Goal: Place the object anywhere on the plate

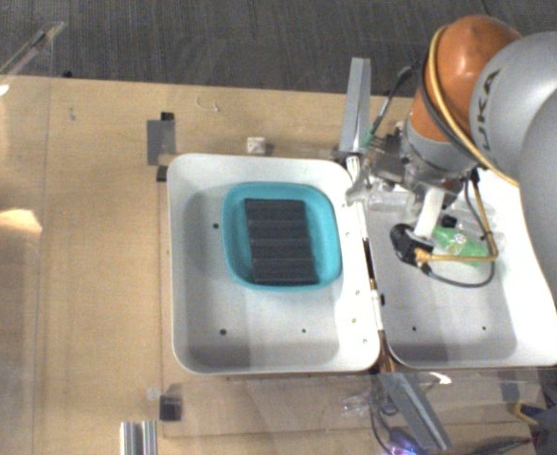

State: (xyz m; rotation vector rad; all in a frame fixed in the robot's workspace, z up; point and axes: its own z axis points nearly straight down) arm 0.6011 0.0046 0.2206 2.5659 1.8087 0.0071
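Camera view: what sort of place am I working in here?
Likely a robot lab test cell: a wooden bench bearing two white bins, a grey-and-orange arm, and carpet beyond.

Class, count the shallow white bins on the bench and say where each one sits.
2. The left bin holds a teal plate with a dark ridged object on it; the right bin lies under the arm, partly hidden.

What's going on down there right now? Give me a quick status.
Pincer low in right white bin. Dark ridged rectangular object already on teal square plate, left white bin. Nothing in the way.
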